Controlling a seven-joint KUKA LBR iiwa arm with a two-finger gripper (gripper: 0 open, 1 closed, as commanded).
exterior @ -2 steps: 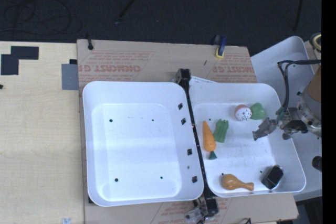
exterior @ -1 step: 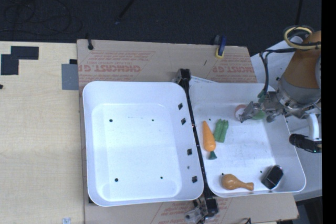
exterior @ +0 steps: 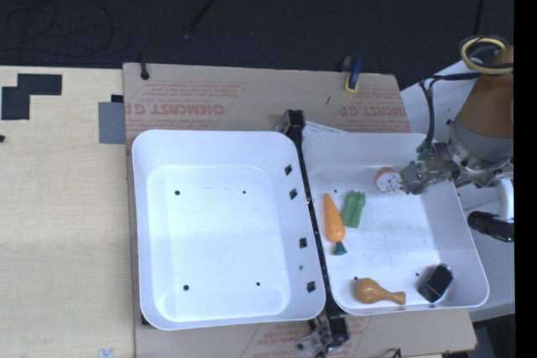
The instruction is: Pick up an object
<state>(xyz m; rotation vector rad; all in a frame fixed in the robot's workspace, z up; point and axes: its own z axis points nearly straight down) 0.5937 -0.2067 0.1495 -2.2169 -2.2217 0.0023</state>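
the gripper [exterior: 417, 174] hangs over the far right part of the right bin [exterior: 403, 302], just beside a small round pinkish disc [exterior: 387, 180] — whether it is open, closed or gripping anything cannot be told from this slanted view, since the metal parts blur together there. no object is plainly caught in it.

the other candidates lie nearer the middle and front: an orange carrot [exterior: 334, 219] touching a green block [exterior: 353, 209] on its right, a tan pear-shaped toy [exterior: 377, 291] by the front wall, and a black block [exterior: 435, 282] in the front right corner. the left bin [exterior: 143, 180] holds nothing to grasp.

likely trouble from here: the disc looks flat and low, so a closing grip may skate over it or push it against the wall instead of catching it. the bin's right rim is close to the wrist, and a descent there risks a knock. if the arm turns to the carrot, the block touching it may get pinched along — or shoved aside.
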